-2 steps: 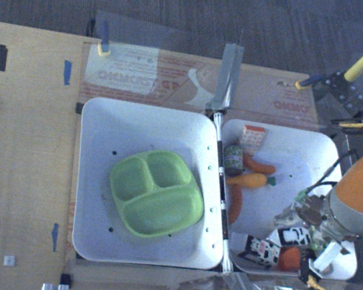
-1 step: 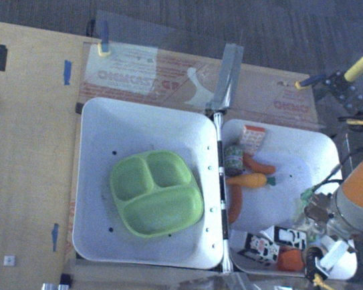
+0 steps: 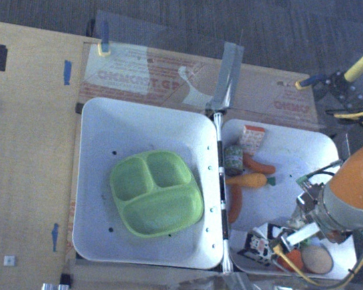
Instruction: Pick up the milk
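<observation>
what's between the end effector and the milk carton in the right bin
In the camera view, the carrot and bare white bin floor lie between the end effector and the milk carton.

Carrot (image 3: pixel 247 180) and can (image 3: pixel 233 159) crowd the milk (image 3: pixel 252 138).

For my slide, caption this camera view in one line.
Gripper low in the right bin; milk carton at its far edge; green plate in the left bin.

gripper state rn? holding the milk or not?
Hand: low over the near end of the right bin, by the egg. Open or closed cannot be told. Milk lies at the far end, not held.
</observation>
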Robot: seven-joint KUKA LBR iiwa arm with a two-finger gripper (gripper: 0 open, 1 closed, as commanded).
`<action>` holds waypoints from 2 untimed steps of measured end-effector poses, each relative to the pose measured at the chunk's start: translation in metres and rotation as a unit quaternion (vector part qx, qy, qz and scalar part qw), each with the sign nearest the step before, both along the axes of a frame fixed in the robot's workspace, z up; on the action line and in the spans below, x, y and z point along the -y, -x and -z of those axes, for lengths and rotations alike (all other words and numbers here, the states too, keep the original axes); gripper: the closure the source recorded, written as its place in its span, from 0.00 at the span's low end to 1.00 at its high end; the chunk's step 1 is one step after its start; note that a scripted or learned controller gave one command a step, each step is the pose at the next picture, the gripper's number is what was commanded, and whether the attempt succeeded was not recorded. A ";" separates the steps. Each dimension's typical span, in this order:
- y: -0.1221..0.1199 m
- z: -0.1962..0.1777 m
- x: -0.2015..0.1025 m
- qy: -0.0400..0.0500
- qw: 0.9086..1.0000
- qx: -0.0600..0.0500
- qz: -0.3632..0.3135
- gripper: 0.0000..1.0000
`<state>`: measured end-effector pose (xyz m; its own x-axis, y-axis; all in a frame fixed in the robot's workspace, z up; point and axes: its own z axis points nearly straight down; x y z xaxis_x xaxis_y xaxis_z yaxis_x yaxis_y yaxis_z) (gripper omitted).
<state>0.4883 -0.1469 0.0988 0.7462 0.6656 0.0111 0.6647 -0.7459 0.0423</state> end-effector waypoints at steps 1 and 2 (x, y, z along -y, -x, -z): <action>0.010 -0.087 -0.048 -0.008 0.967 -0.023 -0.255 1.00; 0.009 -0.169 -0.059 -0.007 0.961 -0.023 -0.275 1.00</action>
<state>0.4790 -0.0876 0.2678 0.2814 0.9596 -0.0013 0.9596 -0.2814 -0.0047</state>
